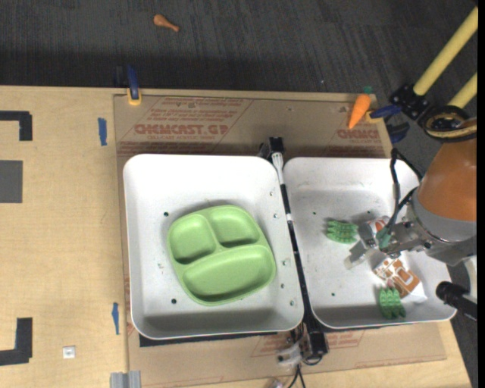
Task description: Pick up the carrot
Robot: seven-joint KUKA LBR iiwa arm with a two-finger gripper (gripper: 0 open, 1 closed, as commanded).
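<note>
The carrot, small and orange with a green top, lies on the cardboard bench behind the right bin, near the bin's far right corner. My gripper is low inside the right bin, well in front of the carrot and apart from it. It hangs beside a green toy block, and the orange-banded arm comes in from the right.
A green divided plate lies in the left bin. The right bin also holds a second green block and an orange-and-white item. A small orange object lies on the dark floor beyond the bench. Blue clamps grip the cardboard's far edge.
</note>
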